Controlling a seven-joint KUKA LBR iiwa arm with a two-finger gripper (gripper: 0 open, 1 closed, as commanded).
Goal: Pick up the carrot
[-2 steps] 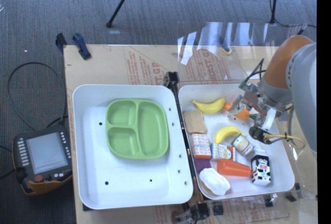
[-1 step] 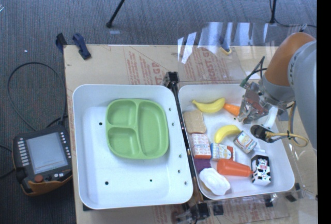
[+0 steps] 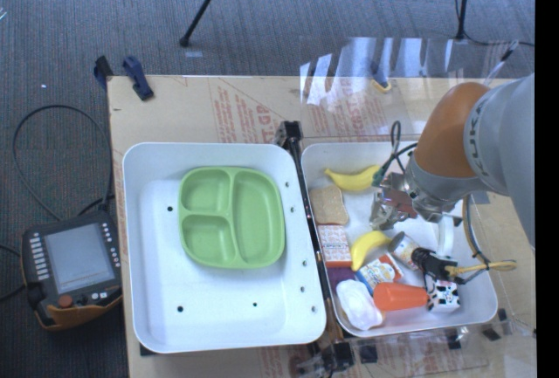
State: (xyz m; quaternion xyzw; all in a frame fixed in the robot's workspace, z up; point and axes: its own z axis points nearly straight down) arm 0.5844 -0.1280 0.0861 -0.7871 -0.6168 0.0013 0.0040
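Two bins sit before you, and the carrot [image 3: 401, 297] lies low in the right bin [image 3: 489, 308], beside the white pouch [image 3: 358, 304]. Your gripper [image 3: 391, 209] hangs above the lower banana [image 3: 370, 246] (its grasp I cannot tell), apart from the carrot, likely mid-approach.

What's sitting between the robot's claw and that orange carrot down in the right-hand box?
In the camera view, a yellow banana and a small packet lie between the gripper and the carrot.
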